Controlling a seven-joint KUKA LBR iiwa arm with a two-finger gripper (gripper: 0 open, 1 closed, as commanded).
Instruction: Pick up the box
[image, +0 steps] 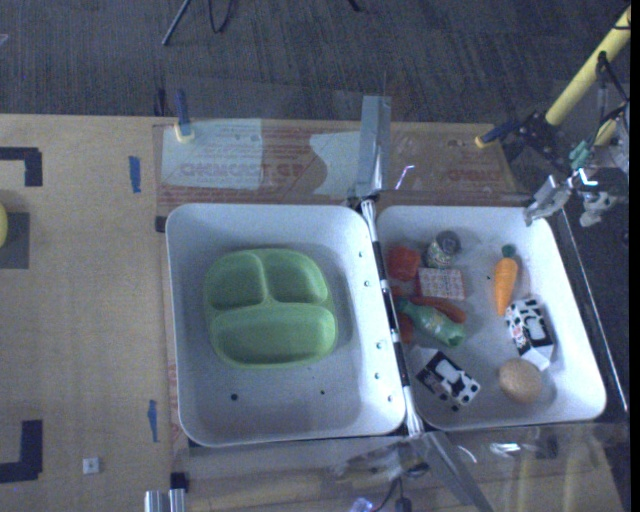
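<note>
While the pincer (548, 203) hangs above the far right corner of the right-hand shallow white bin (585, 375), it holds nothing, and whether it is released or clenched cannot be told from this slant. The small pale, speckled square box (442, 283), probably the task's thing, though the view is too coarse to be sure, lies flat in the left half of that bin. It sits just below a round grey can (445, 245), beside a red rounded toy (403, 262), and touches or nearly touches a red strip (440, 304) and a green plastic bottle (433, 325) on its near side. An orange toy carrot (506, 283) lies well apart to its right.

To do the step well, the arm should travel left across the bin, stop squarely over the box and descend straight. The jaws are best set across the box's left and right edges, where the gaps look widest, so that can and bottle are not nudged. The left-hand bin (190, 300), with its green divided plate (270, 308), plays no part.
</note>
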